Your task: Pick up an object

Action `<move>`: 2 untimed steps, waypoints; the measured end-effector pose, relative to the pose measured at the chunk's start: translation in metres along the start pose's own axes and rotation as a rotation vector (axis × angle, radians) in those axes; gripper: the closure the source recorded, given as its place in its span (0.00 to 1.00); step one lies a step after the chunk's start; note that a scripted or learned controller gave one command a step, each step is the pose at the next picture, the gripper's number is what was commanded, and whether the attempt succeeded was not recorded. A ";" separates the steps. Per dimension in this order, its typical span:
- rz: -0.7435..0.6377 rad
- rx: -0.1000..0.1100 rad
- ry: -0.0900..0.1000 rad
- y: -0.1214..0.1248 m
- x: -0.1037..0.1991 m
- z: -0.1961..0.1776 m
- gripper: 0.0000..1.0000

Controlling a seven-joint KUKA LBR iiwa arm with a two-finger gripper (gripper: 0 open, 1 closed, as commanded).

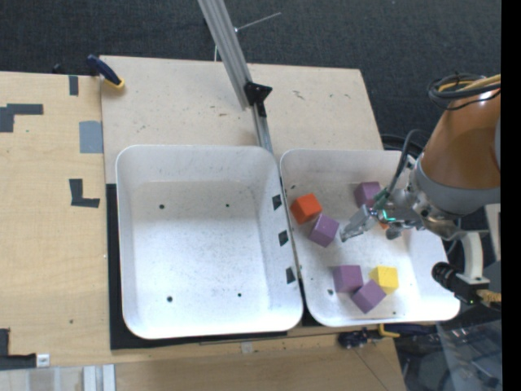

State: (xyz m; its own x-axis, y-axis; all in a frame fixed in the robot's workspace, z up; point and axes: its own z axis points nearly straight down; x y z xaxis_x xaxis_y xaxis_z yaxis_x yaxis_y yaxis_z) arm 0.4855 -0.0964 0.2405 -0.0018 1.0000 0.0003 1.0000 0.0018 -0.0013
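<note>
The right bin [423, 300] holds several blocks. An orange cube [305, 208] lies by its left wall, touching a purple block [323, 230]. Another purple block [367, 193] sits further back. Two purple blocks [348, 277] [368, 296] and a yellow cube [386, 278] cluster near the front. My gripper [372, 230] hangs over the middle of this bin, right of the orange cube and just in front of the rear purple block. It is open, with no block between its fingers. One grey finger [352, 230] points toward the purple block beside the orange cube.
The left bin [130, 218] stands beside the right one, sharing a raised middle wall [286, 243]. A slanted metal rail [232, 51] crosses the back of the bench. My arm's orange and grey body [464, 153] overhangs the right bin's right side.
</note>
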 end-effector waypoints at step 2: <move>0.002 0.007 0.001 0.001 0.000 0.110 0.00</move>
State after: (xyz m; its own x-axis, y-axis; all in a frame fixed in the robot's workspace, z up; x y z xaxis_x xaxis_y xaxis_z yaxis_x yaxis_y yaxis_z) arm 0.4865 -0.0960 0.1302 0.0002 1.0000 0.0009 1.0000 -0.0001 -0.0080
